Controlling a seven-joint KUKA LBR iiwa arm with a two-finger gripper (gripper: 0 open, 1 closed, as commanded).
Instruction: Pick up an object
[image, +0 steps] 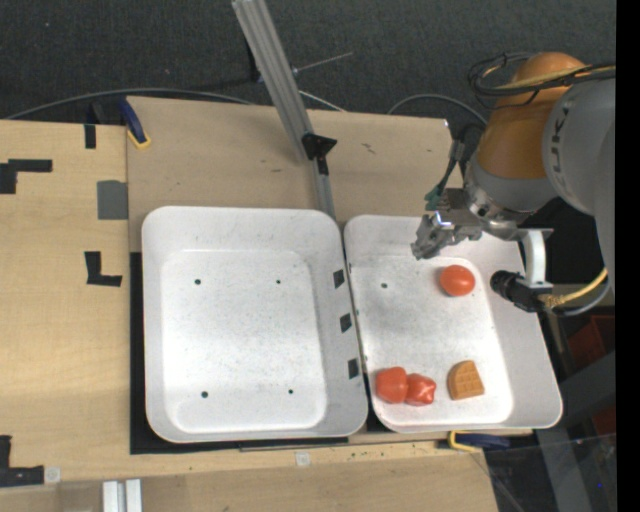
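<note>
A fixed camera looked down at a slant on a tan wooden desk (230, 160) that carried two shallow white bins side by side. The left bin (245, 225) was the larger of the two in the view. The right bin (400, 310) held three small things.

Near the bin's upper right sat a round orange-red ball (458, 281); being round, it had no clear long axis and pointed no particular way. Along the bin's near edge lay a lumpy red piece (404, 386), its long axis running roughly left to right across the view, a little lower at its right end. Just beside it, to the right and apart from it, stood a small tan biscuit-like block (465, 380) — squarish, with no marked direction.

The grey arm (580, 140), with its orange band (525, 110) above the wrist, reached in from the right of the view. Its pincer (432, 243) hung over the upper part of the right bin, just up and left of the ball and not touching it. Nothing could be seen between its tips; whether they were spread or pressed together could not be told — the tips were small and dark against the wrist.

A slim metal pole (285, 90) crossed the desk diagonally from the top of the view down to the gap between the bins.
</note>
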